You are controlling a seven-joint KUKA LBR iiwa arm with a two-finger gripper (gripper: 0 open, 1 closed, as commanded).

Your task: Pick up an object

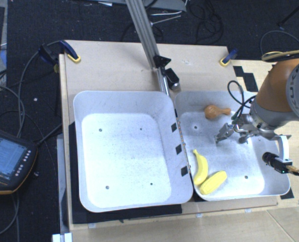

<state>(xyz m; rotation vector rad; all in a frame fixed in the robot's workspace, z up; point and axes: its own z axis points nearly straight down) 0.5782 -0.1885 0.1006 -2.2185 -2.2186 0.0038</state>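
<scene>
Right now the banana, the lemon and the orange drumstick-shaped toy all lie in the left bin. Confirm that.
Not so. The camera view shows the banana, lemon and orange toy all in the right bin, not the left.

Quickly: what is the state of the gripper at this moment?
Gripper: open, holding nothing, above the right bin floor.

You see a pale wooden worktop [119, 67] carrying two shallow white bins side by side, edges touching: the left bin [124, 150] and the right bin [240, 160]. Yellow clamps sit at its far corners, left [71, 54] and right [227, 58].
</scene>
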